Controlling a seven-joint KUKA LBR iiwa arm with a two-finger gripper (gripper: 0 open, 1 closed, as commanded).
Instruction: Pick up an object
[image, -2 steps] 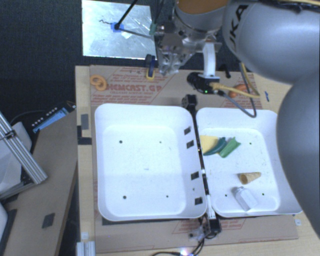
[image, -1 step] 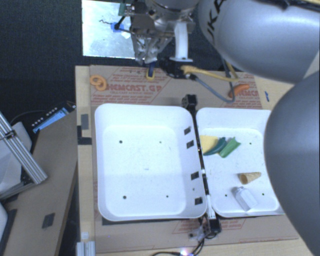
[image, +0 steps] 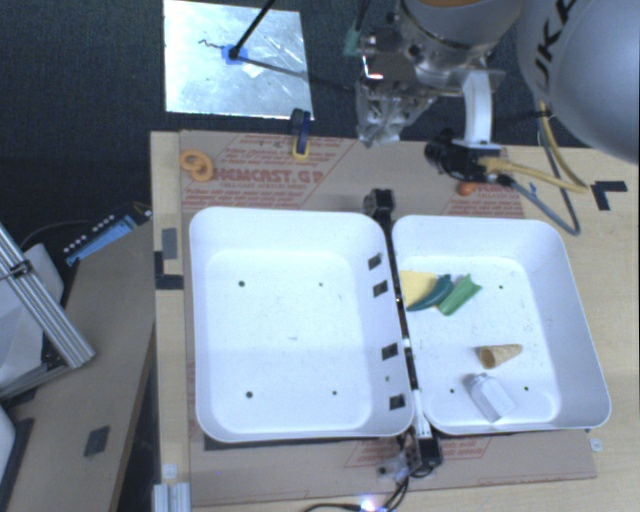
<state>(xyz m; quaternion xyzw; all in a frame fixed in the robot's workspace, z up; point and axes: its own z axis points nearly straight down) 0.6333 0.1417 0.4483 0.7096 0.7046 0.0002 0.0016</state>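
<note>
While my gripper hovers far above the bins, jaws' state untellable, I must descend onto the green piece.

The right bin holds all the objects, each lying well below and to the right of the fingers as the camera looks down. Nearest them is a flat yellow piece against the bin's left wall, roughly wedge-shaped. Touching its right side lies a green piece, elongated, slanted up to the right, partly overlapping the yellow one. Farther from them, toward the bin's near half, a small tan cone-like piece lies on its side, pointing right. Farthest off, near the front wall, a pale grey-white small bottle-like object lies tilted, hard to make out against the white floor.
</note>
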